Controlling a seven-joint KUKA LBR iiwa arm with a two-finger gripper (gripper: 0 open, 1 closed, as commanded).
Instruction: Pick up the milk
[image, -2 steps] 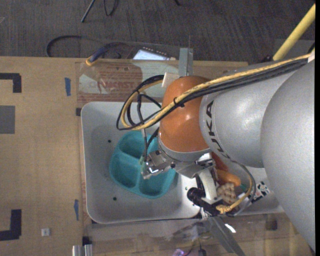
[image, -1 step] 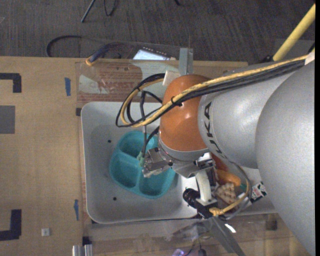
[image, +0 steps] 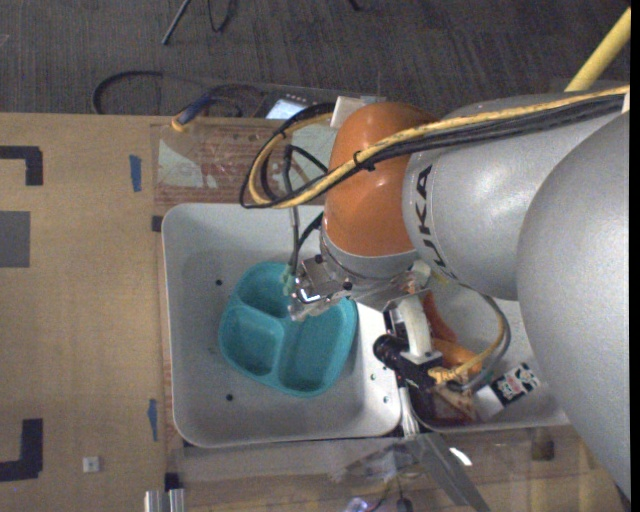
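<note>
Camera view, arm (image: 480, 200) over white bin (image: 190, 300), gripper (image: 305, 295) above teal tray (image: 270, 345), claw state unclear, milk (image: 515, 385) at right.

tray (image: 285, 345) in left bin (image: 190, 300) | milk (image: 512, 385) in right bin, under arm (image: 480, 200)

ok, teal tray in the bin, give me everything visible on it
The teal tray looks like moulded plastic with rounded corners and raised walls dividing it into compartments, at least three on show. It lies flat, open side up, turned at an angle on the floor of the white bin. The arm overhangs its upper right part, hiding it.
</note>
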